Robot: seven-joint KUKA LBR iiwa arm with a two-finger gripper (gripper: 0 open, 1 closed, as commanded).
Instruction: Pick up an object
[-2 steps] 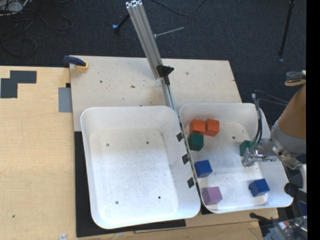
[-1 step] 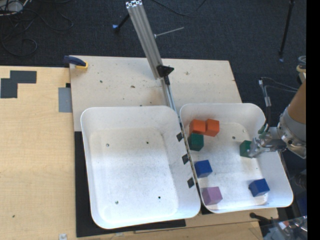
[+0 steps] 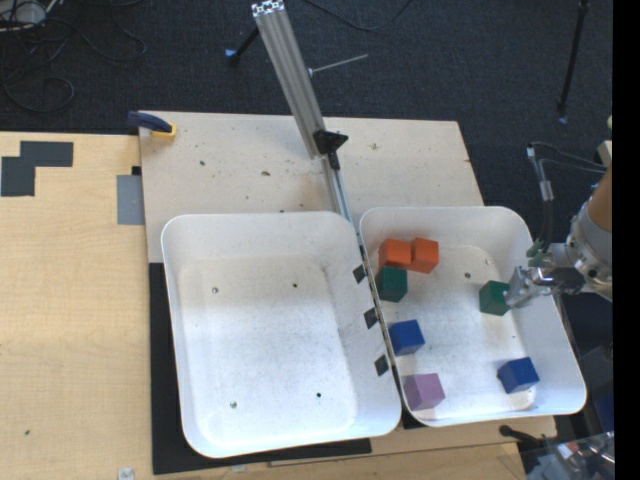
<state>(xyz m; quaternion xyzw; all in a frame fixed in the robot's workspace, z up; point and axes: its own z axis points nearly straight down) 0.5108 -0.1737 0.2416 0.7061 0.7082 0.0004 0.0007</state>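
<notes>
green block (image 3: 493, 298) at right side of right bin (image 3: 560, 388), touching gripper (image 3: 522, 286); finger state unclear.

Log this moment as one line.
gripper at right bin edge | beside green block | grasp unconfirmed

No text, label or number is legible anywhere.

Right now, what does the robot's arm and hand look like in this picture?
At the right edge, a grey arm segment enters, with an orange-tan band just above it. It ends in a small hand of silvery metal with darker parts, compact and angular. The picture is too coarse to make out cables or markings on it.
</notes>
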